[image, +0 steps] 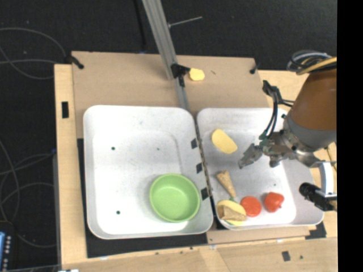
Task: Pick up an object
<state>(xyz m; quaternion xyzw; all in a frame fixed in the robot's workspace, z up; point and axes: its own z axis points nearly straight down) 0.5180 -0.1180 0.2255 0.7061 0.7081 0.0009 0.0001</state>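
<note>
My gripper point(262, 156) hangs over the middle of the right bin point(244, 118), its two dark fingers spread open with nothing between them. A yellow rounded piece point(224, 141) lies to its left near the bin's inner wall. Below it lies a tan cone-shaped piece point(225, 181). Along the front wall sit a yellow and tan taco-like item point(232, 212), a red tomato point(251, 206) and a red pepper-like object point(274, 201). A green bowl point(174, 197) stands in the left bin point(125, 135) at its front right.
A grey metal post point(161, 35) slants up from the bench behind the bins. A small yellow object point(197, 75) lies on the brown board beside the post's base. The arm's orange band point(317, 98) rises at the right.
</note>
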